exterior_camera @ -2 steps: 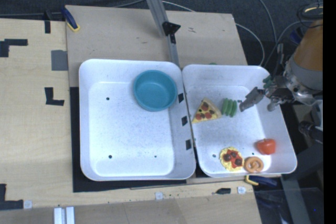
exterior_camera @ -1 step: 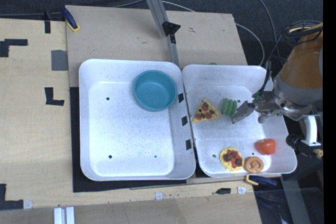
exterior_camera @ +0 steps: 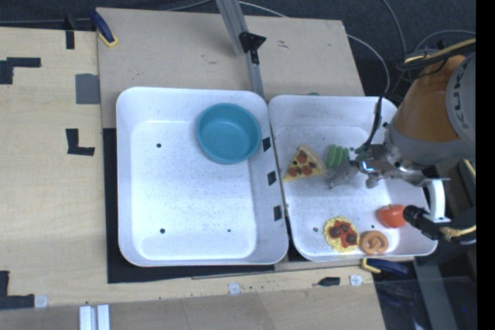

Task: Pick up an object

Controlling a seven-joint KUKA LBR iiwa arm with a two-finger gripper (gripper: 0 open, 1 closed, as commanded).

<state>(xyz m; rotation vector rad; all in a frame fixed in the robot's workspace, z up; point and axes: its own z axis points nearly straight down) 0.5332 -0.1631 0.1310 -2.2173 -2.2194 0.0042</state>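
Wooden desk carries 2 white bins; right bin holds the toys. Claw, grip state unclear, hovers just right of green object, seemingly lining up a pick.

Two bins side by side on bench. Left bin: bowl near far right corner. Right bin: pizza slice by left wall, leafy vegetable just right of it, mid-bin. Along near edge: round pizza, doughnut just right of it, tomato-like piece behind doughnut, near right corner. Gripper over bin middle, beside vegetable.
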